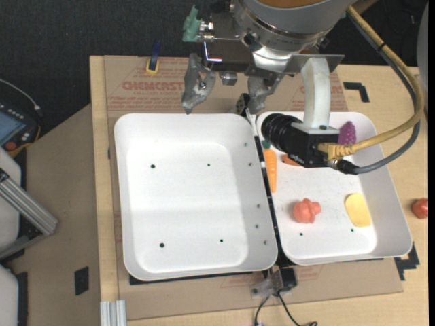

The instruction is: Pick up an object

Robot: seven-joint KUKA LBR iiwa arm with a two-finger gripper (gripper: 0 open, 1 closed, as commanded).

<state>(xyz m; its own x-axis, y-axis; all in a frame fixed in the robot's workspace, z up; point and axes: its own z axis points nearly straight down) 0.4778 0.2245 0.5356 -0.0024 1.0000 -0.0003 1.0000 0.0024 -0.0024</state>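
Note:
My gripper (225, 94) hangs over the back edge of the left bin (126, 182). Its two fingers stand wide apart with nothing between them, so it is open. The right bin (387, 240) holds an orange carrot (270, 170) lying along its left wall, a pink-red lumpy toy (306, 210), a yellow piece (358, 209) and a purple bunch of grapes (347, 132) at the back. A small orange item (291, 160) peeks out beside the carrot, partly hidden by the robot's wrist parts. All of these lie to the right of and nearer than the gripper.
Both bins rest on a brown cardboard sheet (109, 100). A small blue and yellow clip (153, 61) sits at the sheet's back left. A red object (421, 208) lies outside the right bin at the far right.

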